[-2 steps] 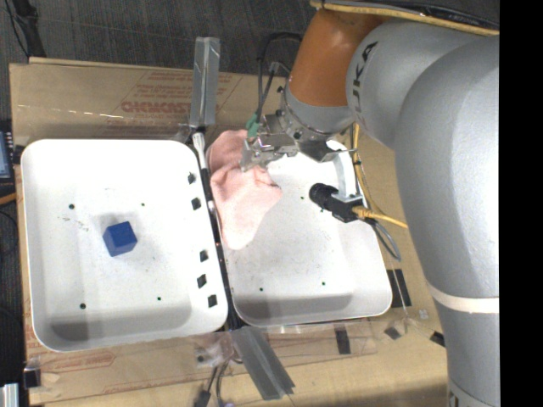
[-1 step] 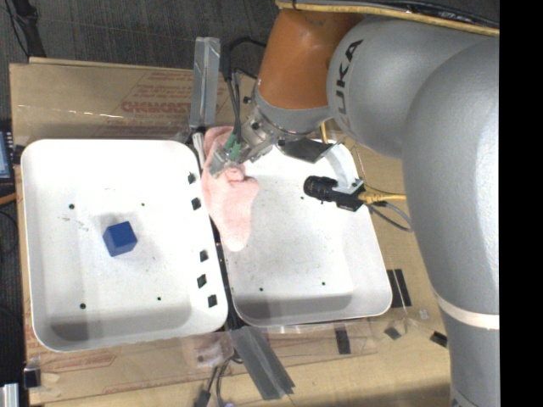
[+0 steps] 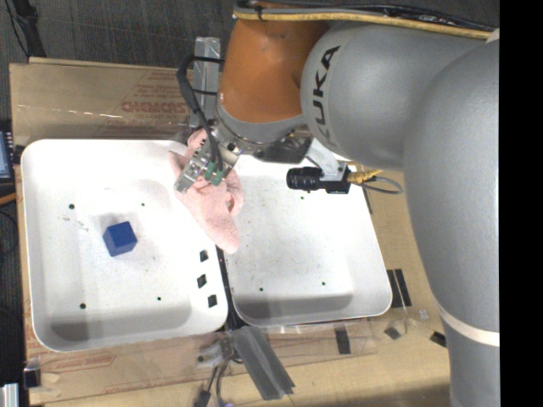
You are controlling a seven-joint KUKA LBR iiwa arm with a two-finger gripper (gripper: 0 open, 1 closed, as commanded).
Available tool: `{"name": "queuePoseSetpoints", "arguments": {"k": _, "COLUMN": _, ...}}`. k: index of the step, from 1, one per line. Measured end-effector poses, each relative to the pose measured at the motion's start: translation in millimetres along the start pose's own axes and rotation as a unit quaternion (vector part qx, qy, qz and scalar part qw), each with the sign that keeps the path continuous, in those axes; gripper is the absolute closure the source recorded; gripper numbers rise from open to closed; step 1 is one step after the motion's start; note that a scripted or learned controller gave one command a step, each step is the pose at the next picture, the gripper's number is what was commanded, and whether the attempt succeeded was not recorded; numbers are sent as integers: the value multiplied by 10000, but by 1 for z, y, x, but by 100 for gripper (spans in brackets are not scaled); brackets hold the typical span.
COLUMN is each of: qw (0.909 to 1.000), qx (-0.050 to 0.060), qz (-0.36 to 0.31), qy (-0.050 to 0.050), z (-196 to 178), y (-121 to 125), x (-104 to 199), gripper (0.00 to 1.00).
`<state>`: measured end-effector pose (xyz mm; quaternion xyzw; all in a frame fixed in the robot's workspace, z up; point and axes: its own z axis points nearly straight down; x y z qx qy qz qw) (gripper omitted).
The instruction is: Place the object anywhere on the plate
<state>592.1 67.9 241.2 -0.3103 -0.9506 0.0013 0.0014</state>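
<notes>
Camera view: jaws [image 3: 204, 173] sit over the seam between the two bins, near the far edge, right on a pink cloth [image 3: 219, 203]; can't tell whether they're open or closed, or gripping it. Cloth drapes down from the jaws along the divide, mostly over the right bin's [image 3: 314, 253] left rim. Blue cube [image 3: 120, 237] lies in the left bin [image 3: 68, 176], well apart from the cloth. Cardboard [image 3: 102, 100] covers the counter behind the bins.
</notes>
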Motion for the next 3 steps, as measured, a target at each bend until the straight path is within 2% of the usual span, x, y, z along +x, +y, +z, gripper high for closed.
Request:
{"name": "queuePoseSetpoints", "arguments": {"k": 1, "qw": 9795, "qx": -4, "qz": -2015, "qy": -6, "z": 14, "y": 34, "x": 37, "gripper": 100}}
{"name": "queuePoseSetpoints", "arguments": {"k": 2, "qw": 9497, "qx": -15, "qz": -3132, "qy": -24, "z": 10, "y": 70, "x": 73, "gripper": 100}}
{"name": "queuePoseSetpoints", "arguments": {"k": 3, "qw": 9498, "qx": -15, "qz": -3129, "qy": -25, "z": 9, "y": 70, "x": 73, "gripper": 0}}
